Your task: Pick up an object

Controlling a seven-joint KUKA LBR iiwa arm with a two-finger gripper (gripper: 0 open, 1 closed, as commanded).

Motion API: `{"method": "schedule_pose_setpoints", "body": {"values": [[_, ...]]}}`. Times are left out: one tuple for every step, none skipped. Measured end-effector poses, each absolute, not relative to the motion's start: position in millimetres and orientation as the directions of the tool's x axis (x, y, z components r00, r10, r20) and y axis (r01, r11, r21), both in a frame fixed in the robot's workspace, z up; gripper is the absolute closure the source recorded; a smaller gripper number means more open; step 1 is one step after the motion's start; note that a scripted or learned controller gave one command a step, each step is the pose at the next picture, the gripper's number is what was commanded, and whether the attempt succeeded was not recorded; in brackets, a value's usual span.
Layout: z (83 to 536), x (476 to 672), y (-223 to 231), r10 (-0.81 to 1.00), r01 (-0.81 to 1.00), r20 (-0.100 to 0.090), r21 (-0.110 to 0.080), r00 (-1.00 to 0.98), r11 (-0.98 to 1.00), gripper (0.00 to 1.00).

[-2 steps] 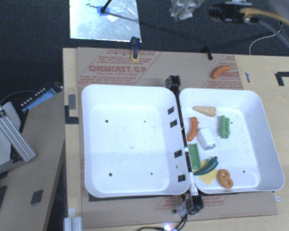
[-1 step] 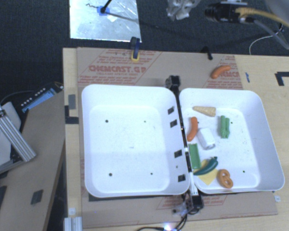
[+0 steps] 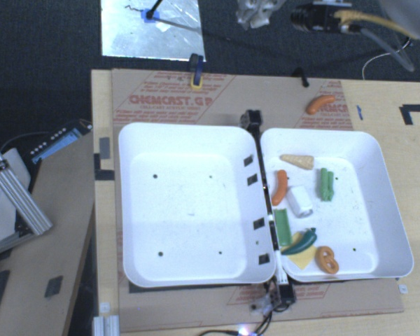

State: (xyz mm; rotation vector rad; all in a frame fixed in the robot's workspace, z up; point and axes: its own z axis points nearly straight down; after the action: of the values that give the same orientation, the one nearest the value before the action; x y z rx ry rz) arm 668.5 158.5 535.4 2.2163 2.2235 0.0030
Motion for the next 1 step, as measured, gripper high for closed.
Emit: {"method": "schedule_pose_setpoints", "body": {"values": [[535.5, 668.4, 168.7, 1.0, 1.0, 0.0, 0.003, -0.004, 0.004, 1.0]]}}
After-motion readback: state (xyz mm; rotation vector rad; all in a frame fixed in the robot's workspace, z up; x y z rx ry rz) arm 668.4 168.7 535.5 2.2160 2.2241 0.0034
